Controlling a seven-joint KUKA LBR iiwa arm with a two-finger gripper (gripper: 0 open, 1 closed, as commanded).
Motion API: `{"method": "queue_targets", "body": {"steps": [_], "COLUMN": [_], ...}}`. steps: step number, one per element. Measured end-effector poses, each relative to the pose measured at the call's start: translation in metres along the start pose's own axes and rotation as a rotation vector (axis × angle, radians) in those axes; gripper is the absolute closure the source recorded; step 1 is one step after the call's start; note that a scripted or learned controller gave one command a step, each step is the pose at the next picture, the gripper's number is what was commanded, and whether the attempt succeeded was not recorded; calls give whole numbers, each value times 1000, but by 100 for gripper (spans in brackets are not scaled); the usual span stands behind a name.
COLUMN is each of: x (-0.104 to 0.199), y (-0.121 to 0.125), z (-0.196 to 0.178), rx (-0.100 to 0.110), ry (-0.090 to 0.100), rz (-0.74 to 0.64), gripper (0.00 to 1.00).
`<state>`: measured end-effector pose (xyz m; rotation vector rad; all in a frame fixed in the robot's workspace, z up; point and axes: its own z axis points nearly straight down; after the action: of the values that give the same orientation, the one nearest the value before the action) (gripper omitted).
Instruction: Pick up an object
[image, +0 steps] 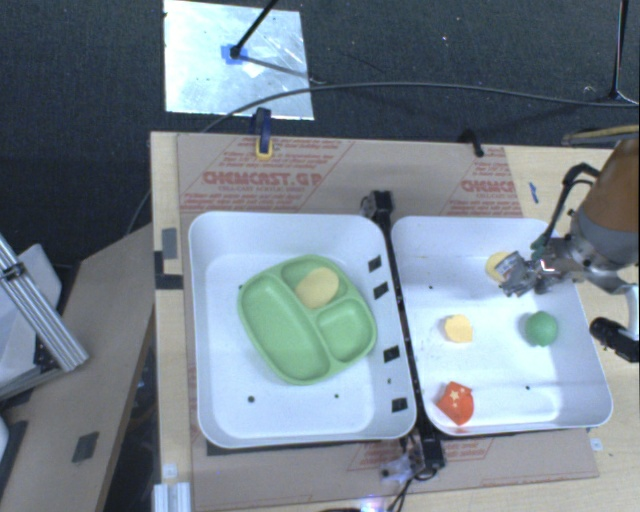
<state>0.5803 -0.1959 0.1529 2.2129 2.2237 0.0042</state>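
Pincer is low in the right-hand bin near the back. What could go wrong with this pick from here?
1. The pincer sits against a small yellow object, partly hiding it; an off-centre close may nudge it aside instead of gripping.
2. That object lies close to the right bin back wall, leaving little room for the fingers.

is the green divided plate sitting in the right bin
No, the green divided plate lies in the left bin, with a yellowish item in one of its compartments.
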Motion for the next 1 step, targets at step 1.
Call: {"method": "queue_targets", "body": {"steps": [1], "x": [-3], "y": [-1], "z": [-63], "rx": [-1], "ry": [-1], "rz": [-1], "gripper": [100]}}
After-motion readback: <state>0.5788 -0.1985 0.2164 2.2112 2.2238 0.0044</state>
